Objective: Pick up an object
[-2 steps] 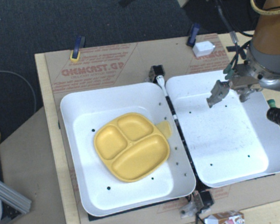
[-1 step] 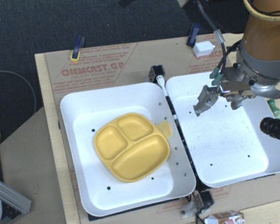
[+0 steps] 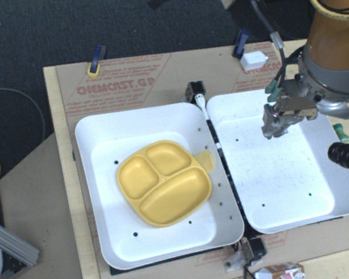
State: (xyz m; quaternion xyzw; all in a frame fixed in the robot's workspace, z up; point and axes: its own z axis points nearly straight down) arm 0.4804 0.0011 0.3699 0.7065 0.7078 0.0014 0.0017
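Desk point(image 3: 122, 85): brown board with red print, carrying two shallow white bins side by side, rims touching along the middle.

Left bin point(image 3: 96, 179): holds one yellow plate point(image 3: 163, 182), three compartments, two small ones on the far side and one long one on the near side. It lies flat, turned at an angle, roughly in the bin's centre. A small yellow tab on its right edge points toward the bin's right wall. Nothing sits in the compartments.

Right bin point(image 3: 284, 184): white floor with fine dark specks and a few black dots.

Arm point(image 3: 335, 23): grey with orange band, entering from the right over the far right part of the right bin.

Pincer point(image 3: 274, 126): hangs over the far half of the right bin, well apart from the plate, with the bin walls between them. Fingers point down; too dark and small to say whether open or closed. No object visible between them.

Small items: blue and yellow clamp point(image 3: 95, 61) at the board's far left edge, blue clamp point(image 3: 241, 43) and a white block point(image 3: 253, 60) at its far right. A black clip point(image 3: 195, 91) sits at the far end of the joint between the bins.
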